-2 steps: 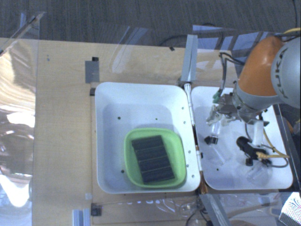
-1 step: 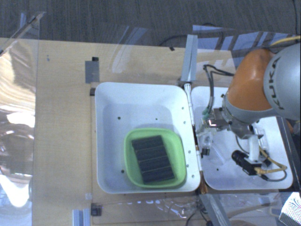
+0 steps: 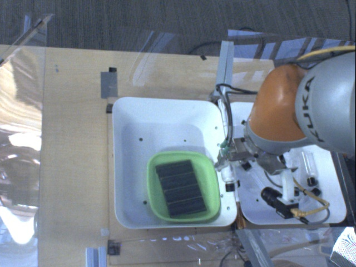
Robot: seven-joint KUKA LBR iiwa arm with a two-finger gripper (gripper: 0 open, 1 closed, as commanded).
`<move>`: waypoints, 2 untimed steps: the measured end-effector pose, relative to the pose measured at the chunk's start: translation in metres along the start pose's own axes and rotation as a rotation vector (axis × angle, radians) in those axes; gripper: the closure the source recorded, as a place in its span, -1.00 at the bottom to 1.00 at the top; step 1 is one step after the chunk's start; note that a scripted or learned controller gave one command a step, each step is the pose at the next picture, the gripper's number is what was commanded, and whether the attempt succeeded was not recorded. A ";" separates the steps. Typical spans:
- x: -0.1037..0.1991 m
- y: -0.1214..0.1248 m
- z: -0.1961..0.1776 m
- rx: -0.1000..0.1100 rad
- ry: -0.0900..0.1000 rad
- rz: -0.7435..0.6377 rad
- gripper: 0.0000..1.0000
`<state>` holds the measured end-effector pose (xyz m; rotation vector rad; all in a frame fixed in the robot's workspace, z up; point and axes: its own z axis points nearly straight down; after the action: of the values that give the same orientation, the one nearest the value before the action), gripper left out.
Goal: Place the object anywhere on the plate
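Block on the plate, gripper off to its right

The black ribbed block (image 3: 181, 188) lies flat in the middle of the green plate (image 3: 151, 182), which sits in the near half of the left bin (image 3: 144, 127). Its long axis runs nearly up and down the view, with the far end tipped a little to the left.

The gripper (image 3: 227, 174) hangs under the orange-banded arm (image 3: 275, 110), over the wall shared by the left bin and the right bin (image 3: 253, 207) — just beside the plate's right rim, and apart from the block. From the gripper the block lies to the view's left and slightly nearer the camera.

Whether the gripper is open or closed I cannot tell, as the wrist hides it from above, and nothing shows in its grasp.

Judged from how things lie, the block is already where the task wants it — any coming move would be a short reach leftward across the rim.
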<state>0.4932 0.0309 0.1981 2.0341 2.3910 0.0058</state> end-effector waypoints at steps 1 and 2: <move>0.058 0.045 0.014 0.000 0.000 -0.104 1.00; 0.057 0.045 0.014 -0.001 0.000 -0.103 -1.00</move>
<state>0.5285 0.0948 0.1847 1.9080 2.4920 0.0063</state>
